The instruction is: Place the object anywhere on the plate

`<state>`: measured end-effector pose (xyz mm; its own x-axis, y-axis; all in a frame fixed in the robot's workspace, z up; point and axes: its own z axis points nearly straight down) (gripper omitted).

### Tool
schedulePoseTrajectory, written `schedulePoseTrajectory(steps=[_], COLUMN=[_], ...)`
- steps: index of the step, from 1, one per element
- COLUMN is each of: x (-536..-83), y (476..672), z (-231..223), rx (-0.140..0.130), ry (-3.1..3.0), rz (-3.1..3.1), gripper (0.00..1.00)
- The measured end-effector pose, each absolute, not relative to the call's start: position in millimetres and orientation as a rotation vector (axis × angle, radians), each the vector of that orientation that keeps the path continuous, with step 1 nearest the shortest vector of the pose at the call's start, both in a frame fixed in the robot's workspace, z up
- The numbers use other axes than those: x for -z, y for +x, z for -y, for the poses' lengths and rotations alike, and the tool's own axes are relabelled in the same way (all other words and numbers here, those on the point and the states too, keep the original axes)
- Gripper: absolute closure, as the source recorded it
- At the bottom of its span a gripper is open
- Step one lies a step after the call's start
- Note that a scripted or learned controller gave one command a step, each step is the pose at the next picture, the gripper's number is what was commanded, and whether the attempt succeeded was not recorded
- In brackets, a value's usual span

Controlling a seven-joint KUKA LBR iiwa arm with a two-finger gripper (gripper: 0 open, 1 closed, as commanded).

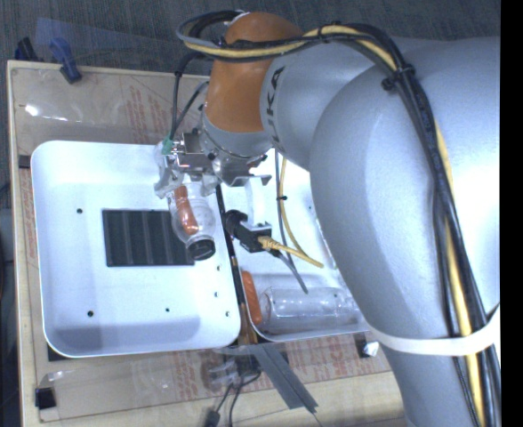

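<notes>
hand (185, 205) on orange-filled bottle (189, 221)

The left bin (75, 265) lies mostly open; the arm (386, 203) covers the right bin, perhaps crowded.

Two shallow white plastic bins: the left bin (66, 238) and the right bin (284, 332), largely under the arm. One dark ribbed rectangular plate (141, 237) on the left bin's floor. One grey robot arm with an orange band (244, 69). Two clear plastic bottles with orange contents: one (189, 219) beneath the wrist, one (306, 308) lying in the right bin. One blue clip (66, 65) at the bench's far left corner
</notes>
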<state>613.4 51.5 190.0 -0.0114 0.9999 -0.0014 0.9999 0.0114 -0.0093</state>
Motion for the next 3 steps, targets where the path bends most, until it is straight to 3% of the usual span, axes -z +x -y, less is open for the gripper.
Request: schedulePoseTrajectory(steps=[1,2,3], x=[-191,-190,-189], y=[641.4,609.7,609.5], z=[-29,-92,-46], rx=[-0.008,-0.01,-0.013], ry=[-2.245,-2.025,-2.107], rz=[2.194,2.395,2.321], gripper=[1.0,1.0,1.0])
